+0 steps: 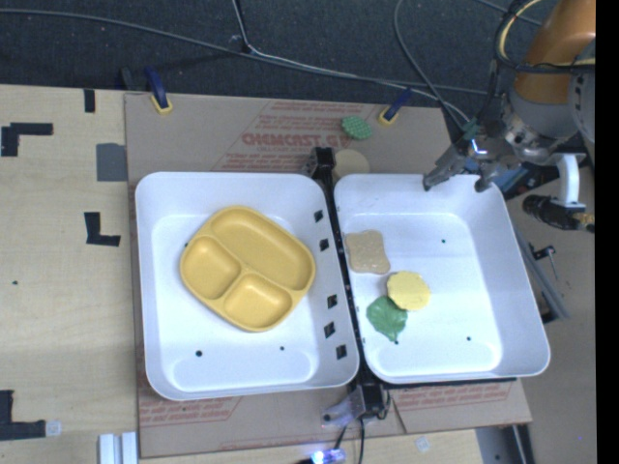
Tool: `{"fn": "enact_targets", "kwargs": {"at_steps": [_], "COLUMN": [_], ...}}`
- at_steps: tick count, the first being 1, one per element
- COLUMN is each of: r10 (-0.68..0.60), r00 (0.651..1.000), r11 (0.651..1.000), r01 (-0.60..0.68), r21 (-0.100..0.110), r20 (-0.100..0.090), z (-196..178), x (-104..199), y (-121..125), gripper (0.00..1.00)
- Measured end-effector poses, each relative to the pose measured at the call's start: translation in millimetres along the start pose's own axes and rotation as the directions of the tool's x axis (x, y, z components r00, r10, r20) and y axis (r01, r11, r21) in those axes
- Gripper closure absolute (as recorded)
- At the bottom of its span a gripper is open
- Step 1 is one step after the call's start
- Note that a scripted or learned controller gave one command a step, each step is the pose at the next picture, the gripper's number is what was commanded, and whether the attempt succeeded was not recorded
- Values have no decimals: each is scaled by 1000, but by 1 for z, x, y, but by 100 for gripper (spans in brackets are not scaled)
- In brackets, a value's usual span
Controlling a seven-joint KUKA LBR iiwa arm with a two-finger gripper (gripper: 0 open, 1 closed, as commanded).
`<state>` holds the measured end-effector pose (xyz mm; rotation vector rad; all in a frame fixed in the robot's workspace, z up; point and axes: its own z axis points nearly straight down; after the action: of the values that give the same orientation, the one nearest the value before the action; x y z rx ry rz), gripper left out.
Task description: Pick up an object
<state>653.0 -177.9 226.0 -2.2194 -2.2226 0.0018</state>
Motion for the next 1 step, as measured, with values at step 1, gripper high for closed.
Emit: {"fn": "enact_targets", "kwargs": {"at_steps": [1], "r10": [-1], "r00": [1000], "r11": [1000], "r01": [1], "r21": [3], "r20": [1], "z": [61], "x": [-1], "y": [6], "gripper": [0]}}
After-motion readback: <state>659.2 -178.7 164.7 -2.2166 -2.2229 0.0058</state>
